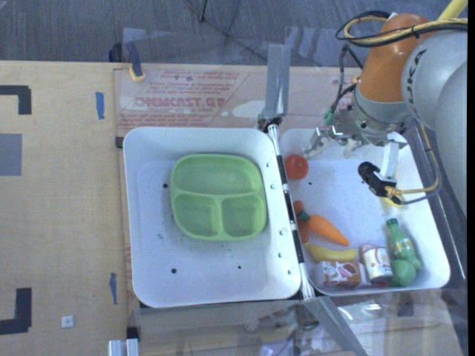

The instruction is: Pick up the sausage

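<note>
The gripper [333,141] hovers over the right bin [434,221] near a tomato [297,167], fingers apart, holding nothing; a carrot [325,229] lies below.

Faded red print on the cardboard sheet [185,99] behind the bins seems to read "CHEMCAST GP".

1. Two bins stand side by side: left bin [141,273], right bin [434,265].
2. A tray [217,196] lies in the left bin.
3. In the right bin, a tomato [297,167] lies near the left wall, a carrot [325,228] below it, and a bottle [399,248] in the lower right corner.
</note>
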`<state>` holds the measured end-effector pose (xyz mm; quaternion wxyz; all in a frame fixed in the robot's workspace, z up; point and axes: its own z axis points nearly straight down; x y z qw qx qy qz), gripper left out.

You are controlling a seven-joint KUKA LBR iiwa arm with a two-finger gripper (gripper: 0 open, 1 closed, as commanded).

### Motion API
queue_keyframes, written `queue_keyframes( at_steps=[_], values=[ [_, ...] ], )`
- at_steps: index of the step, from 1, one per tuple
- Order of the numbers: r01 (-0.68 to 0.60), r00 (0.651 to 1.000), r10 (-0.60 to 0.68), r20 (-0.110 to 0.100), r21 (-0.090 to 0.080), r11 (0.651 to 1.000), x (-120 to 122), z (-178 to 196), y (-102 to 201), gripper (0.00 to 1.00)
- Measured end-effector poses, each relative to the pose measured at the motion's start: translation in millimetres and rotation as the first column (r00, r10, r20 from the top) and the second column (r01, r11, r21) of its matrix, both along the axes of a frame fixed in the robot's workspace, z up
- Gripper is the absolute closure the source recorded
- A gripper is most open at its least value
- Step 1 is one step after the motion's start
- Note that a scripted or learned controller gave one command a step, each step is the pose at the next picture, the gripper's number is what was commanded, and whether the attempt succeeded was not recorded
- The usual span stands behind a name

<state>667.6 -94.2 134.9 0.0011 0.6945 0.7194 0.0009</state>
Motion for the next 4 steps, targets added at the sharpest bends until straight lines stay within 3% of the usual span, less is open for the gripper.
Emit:
queue_keyframes(
  at_steps=[1,2,3,4],
  values=[
    [0.365,0.931,-0.365,0.006,-0.002,0.931,-51.9,-46.1,-2.1,0.0],
    [0.684,0.73,-0.684,-0.004,-0.003,0.73,-8.8,-47.4,0.9,0.0],
    [0.811,0.584,-0.811,-0.024,-0.01,0.585,-5.5,-46.8,4.3,0.0],
    [0.81,0.587,-0.81,-0.008,-0.002,0.587,-1.9,-35.1,4.4,1.0]
  ],
)
